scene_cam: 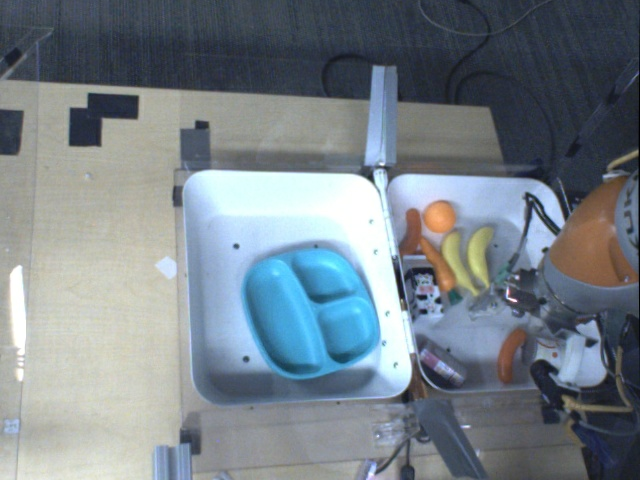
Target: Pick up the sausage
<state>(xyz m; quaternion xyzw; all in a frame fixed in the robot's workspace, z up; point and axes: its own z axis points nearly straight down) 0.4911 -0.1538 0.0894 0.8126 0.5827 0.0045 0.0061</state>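
1. Sausage lies in my right bin, near a dark can
2. Bananas and orange sit behind
3. Left bin holds blue tray
4. Gripper: I can't tell if open

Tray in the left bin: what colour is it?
The tray is light blue, seen in the camera view.

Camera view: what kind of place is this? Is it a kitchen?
Probably a robot lab bench, not a kitchen: a robot arm leans over a white bin holding bananas and a sausage, and loose cables trail across the floor.
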